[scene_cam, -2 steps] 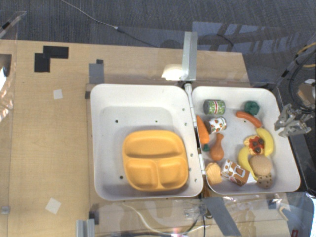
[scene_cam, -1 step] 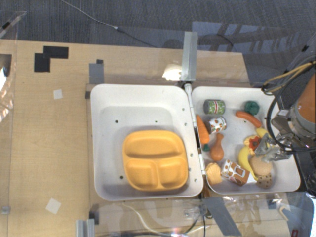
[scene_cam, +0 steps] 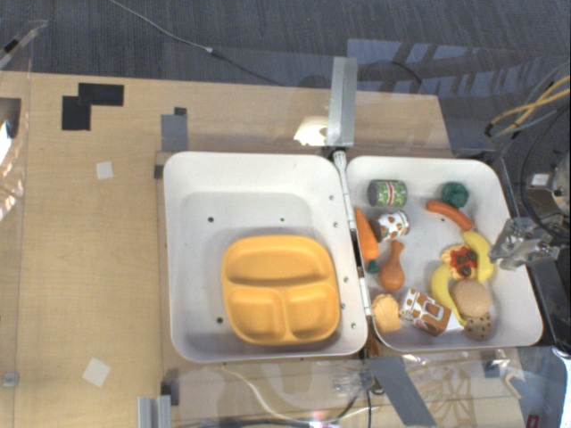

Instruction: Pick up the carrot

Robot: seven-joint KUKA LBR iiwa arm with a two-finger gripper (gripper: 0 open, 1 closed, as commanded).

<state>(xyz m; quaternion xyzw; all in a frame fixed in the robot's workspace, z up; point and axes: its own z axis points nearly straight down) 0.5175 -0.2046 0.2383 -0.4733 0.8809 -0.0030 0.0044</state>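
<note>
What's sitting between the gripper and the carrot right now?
In the camera view, the banana with a small pizza slice beside it, then the drumstick, lie between the gripper and the carrot.

Two shallow white plastic bins are counted: left bin, right bin. One yellow three-compartment plastic tray is listed. One orange toy carrot, one green-labelled tin can, one small white patterned can, one dark green round toy, one red-orange sausage, one yellow banana, one brown drumstick and one printed carton are recorded.
</note>
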